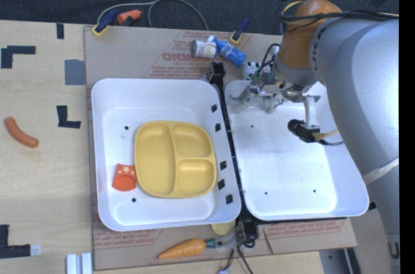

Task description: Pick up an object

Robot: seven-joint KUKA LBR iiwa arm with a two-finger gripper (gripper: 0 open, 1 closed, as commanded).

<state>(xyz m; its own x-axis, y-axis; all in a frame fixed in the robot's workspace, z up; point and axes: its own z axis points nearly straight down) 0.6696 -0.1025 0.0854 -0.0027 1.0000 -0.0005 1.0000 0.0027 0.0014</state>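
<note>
A yellow divided plate (175,159) lies in the middle of the left bin (104,98). An orange-red cup (124,177) rests on its side against the plate's left edge. My gripper (254,96) hangs low over the far left corner of the right bin (295,201), close to the divider between the bins. The grey arm with its orange band (305,33) covers that bin's far right part. I see nothing between the gripper and the bin floor.
Behind the bins lie a blue and white bottle (220,49), an orange clamp (120,18) and a blue clamp (240,30). A toy carrot (185,248) lies at the front edge. A toy sausage (21,132) sits on the wooden table at far left.
</note>
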